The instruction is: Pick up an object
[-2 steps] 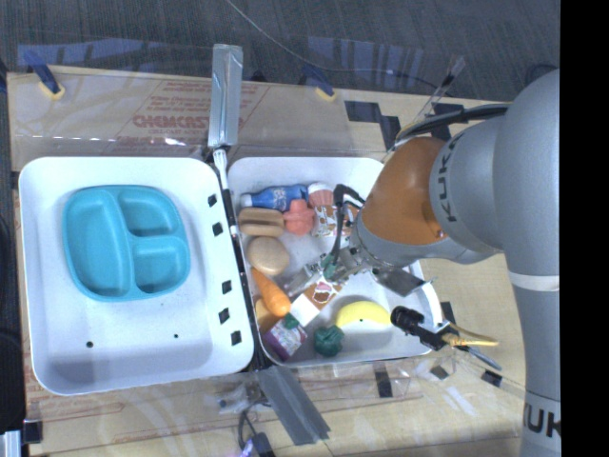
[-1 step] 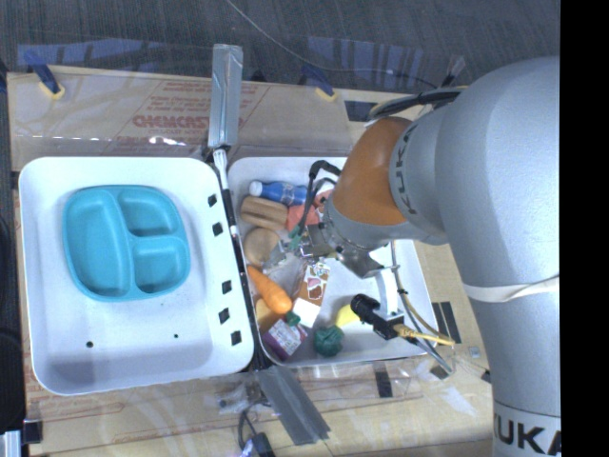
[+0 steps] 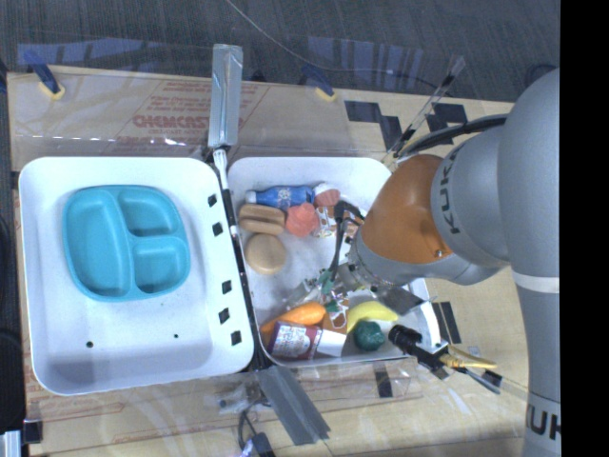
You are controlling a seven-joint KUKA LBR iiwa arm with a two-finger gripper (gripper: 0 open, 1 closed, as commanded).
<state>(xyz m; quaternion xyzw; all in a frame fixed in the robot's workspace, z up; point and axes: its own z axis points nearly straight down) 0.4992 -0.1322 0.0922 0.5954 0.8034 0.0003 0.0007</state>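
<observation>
Several crowded toys at the right shallow white bin's near edge: orange plastic carrot, yellow plastic banana, dark green ball, all touching. Hand just above the carrot, state impossible to tell. Likely risks: glancing off the heap, shoving neighbours, closing on nothing.

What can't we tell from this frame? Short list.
- Claw: in the camera view the orange wrist band covers most of it; finger state unreadable.
- Right bin: its right part is hidden under the arm.
- Bottle: label text too small to read.
- Blue packet: print too small to read.
- Blue tray in the left bin: fully visible.
</observation>
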